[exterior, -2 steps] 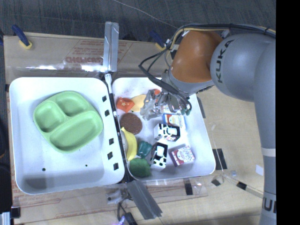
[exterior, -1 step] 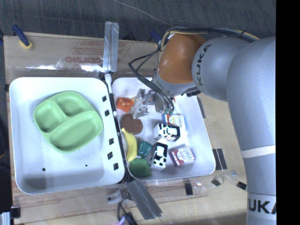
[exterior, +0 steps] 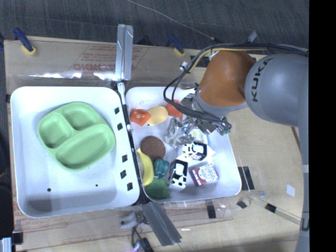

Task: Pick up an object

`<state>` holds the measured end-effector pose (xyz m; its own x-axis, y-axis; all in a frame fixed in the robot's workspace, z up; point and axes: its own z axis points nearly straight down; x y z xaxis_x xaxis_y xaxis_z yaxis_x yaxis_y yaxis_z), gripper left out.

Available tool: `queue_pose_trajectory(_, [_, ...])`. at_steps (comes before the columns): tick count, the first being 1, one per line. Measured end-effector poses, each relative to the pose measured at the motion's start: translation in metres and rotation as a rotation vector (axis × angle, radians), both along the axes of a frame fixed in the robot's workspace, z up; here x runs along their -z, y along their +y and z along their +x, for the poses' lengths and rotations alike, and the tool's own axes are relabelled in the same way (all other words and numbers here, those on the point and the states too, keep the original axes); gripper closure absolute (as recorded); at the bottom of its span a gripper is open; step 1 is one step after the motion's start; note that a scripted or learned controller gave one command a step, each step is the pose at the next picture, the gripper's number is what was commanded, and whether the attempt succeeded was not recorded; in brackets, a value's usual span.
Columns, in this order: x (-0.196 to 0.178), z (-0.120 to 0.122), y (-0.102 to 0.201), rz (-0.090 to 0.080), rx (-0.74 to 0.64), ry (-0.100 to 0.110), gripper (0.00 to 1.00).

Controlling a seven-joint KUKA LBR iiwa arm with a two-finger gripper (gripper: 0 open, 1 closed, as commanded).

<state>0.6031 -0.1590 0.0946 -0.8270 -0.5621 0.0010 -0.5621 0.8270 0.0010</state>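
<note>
The right bin [exterior: 229,164] holds several small objects. My gripper [exterior: 178,132] hangs low in the bin's middle, under the orange wrist band [exterior: 223,80]. It sits just right of a brown disc [exterior: 153,146] and just left of a black-and-white cow-patterned box [exterior: 195,151]. Behind it lie a yellow lemon-shaped piece [exterior: 157,114], a red piece [exterior: 139,117] and an orange-red piece [exterior: 175,109] partly hidden by the wrist. Nothing is visibly lifted.
A second cow-patterned box [exterior: 179,175], a pink carton [exterior: 204,174], a banana [exterior: 145,167] and green items [exterior: 157,189] crowd the right bin's front. In the left bin [exterior: 31,188] lies a green divided plate [exterior: 76,134]. A metal divider [exterior: 124,51] stands between the bins.
</note>
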Motion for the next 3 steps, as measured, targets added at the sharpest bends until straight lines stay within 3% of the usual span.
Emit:
queue_pose_trajectory(1, [0.0014, 0.0540, -0.0501, -0.002, 0.270, 0.001, 1.00])
queue_pose_trajectory(3, [-0.0005, 0.0559, -0.0487, -0.001, 0.018, -0.005, 1.00])
